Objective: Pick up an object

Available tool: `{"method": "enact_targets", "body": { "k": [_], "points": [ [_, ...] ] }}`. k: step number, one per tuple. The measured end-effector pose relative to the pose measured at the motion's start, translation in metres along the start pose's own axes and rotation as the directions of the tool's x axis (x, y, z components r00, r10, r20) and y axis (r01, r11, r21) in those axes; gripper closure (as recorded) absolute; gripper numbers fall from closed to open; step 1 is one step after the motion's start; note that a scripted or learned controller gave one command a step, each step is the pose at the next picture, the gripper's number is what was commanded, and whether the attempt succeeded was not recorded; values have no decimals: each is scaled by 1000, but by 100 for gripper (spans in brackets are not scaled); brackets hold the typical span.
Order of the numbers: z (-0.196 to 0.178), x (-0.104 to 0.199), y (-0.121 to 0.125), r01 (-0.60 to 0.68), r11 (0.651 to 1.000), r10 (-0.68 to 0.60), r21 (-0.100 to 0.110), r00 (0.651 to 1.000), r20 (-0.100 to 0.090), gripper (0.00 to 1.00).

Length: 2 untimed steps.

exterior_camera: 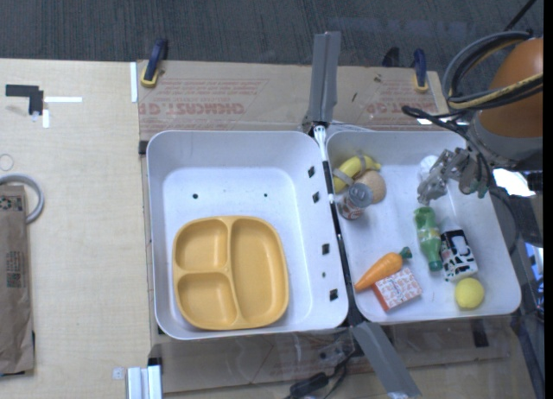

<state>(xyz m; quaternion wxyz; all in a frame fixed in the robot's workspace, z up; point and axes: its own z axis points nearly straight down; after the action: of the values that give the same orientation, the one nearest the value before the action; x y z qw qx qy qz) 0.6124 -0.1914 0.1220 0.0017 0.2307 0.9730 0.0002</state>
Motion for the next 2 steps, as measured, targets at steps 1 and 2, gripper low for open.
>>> {"method": "enact_targets", "body": {
  "k": [1,2],
  "points": [
    [-108,6,-38,87,996,-87,0,996,3,0],
    [10,-19,-8,368,930,-368,0,930,1,0]
  ]
}}
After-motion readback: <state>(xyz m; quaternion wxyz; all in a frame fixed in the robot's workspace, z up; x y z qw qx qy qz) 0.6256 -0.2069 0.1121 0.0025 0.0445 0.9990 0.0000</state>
